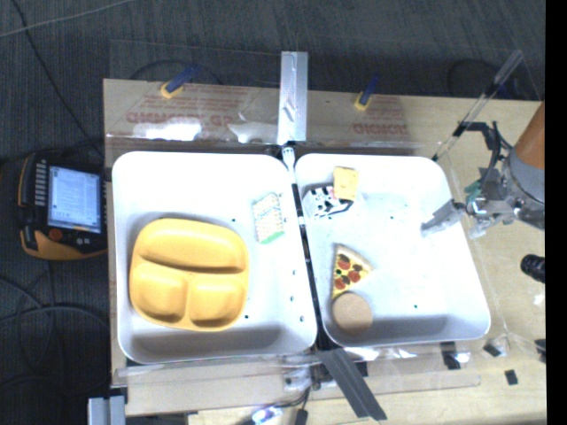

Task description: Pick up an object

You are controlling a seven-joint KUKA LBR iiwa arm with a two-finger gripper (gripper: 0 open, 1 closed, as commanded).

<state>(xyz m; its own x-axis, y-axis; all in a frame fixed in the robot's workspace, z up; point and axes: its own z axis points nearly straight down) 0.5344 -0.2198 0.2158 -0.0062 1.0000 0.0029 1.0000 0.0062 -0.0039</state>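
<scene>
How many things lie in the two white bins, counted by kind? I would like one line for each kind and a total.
Yellow divided tray: 1
Small green-and-white packet: 1
Yellow block: 1
Black-and-white item: 1
Toy pizza slice: 1
Round tan disc: 1
Total: 6 (2 in the left bin, 4 in the right bin)

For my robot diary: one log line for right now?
gripper: over right bin, nothing held | pizza toy: in bin | yellow tray: left bin
</scene>
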